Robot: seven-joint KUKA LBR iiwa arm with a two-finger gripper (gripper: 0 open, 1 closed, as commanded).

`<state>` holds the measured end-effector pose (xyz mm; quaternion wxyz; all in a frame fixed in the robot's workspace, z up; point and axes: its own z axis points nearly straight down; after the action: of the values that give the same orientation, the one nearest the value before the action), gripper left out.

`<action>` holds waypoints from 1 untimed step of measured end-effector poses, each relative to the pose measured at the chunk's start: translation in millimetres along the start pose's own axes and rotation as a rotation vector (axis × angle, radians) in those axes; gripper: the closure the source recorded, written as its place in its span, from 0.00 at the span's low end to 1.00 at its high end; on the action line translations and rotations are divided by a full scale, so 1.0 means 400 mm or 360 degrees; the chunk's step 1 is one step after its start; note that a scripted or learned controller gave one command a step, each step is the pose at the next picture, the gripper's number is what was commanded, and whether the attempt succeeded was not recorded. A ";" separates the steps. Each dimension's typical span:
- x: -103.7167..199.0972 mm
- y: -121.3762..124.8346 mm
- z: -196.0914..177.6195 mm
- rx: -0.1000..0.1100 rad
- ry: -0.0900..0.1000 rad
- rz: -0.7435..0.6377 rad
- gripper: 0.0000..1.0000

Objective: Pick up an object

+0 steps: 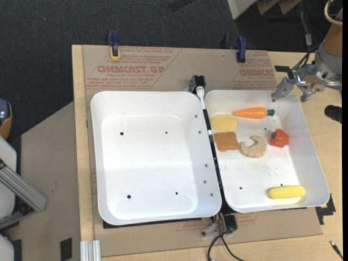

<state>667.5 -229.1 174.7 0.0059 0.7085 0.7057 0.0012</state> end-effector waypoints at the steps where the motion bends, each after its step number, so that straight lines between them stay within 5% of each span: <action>1: 0.114 0.002 0.186 0.0002 0.0007 -0.0006 0.00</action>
<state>669.2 -184.1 100.1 0.0039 0.7071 0.7071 0.0022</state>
